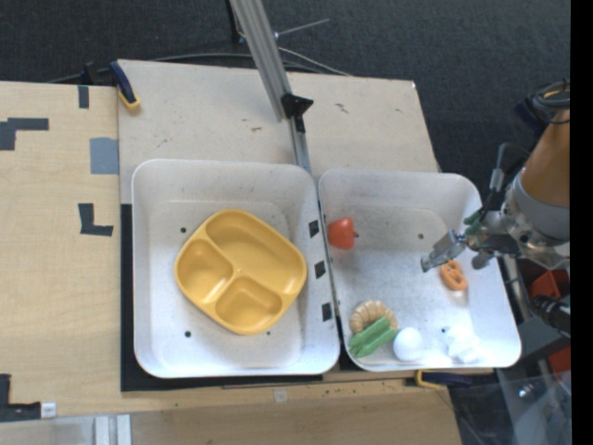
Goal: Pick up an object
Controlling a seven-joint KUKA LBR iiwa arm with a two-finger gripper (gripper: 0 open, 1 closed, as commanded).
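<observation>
The arm reached in from the right and hung over the right bin, its gripper low by the bin's right wall. Whether the jaws were spread or pressed together could not be told; nothing showed between them. An orange piece lay just beside the gripper, toward the near side, which made it the likeliest target.

The other candidates were scattered, probably loose for picking: a red ball at the left wall, and a tan disc, green pod and white ball bunched by the near rim. White bits sat in the near right corner.

The left bin held a yellow tray, lying flat at its middle.

Both bins rested on a pale bench with a wood board to the left, marked with grey tape. A metal post slanted in from above. Dark carpet lay beyond.
</observation>
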